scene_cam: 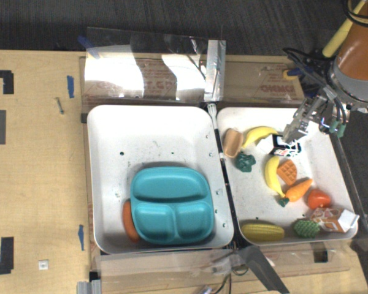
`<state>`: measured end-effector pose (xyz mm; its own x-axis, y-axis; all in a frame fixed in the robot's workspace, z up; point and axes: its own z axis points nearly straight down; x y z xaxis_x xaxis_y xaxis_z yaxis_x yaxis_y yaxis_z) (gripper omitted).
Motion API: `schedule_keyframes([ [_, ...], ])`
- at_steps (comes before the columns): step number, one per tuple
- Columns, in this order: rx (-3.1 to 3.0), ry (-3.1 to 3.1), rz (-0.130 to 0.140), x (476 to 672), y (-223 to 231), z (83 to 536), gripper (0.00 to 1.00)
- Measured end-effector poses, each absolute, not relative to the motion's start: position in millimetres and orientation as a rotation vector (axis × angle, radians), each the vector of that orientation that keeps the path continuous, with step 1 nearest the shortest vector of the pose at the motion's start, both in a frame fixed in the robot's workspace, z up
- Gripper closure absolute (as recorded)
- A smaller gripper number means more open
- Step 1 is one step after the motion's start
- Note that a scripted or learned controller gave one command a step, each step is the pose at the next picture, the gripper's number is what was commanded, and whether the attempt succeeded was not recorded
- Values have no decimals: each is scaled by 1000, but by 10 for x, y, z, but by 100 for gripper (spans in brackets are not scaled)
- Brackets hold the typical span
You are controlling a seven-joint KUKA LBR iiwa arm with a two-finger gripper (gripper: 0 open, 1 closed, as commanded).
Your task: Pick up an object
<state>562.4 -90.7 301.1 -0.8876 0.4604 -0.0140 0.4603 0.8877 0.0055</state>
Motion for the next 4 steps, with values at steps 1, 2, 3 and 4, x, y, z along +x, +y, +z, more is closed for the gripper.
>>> schedule_keyframes([
  [1, 631, 3072, 0, 6569, -971, 3032, 100],
  [2, 525, 3098, 0, 6292, -935, 2409, 100],
  [3, 456, 3096, 0, 6580, -939, 2917, 100],
  [4, 453, 3089, -1, 6595, -931, 3023, 100],
])
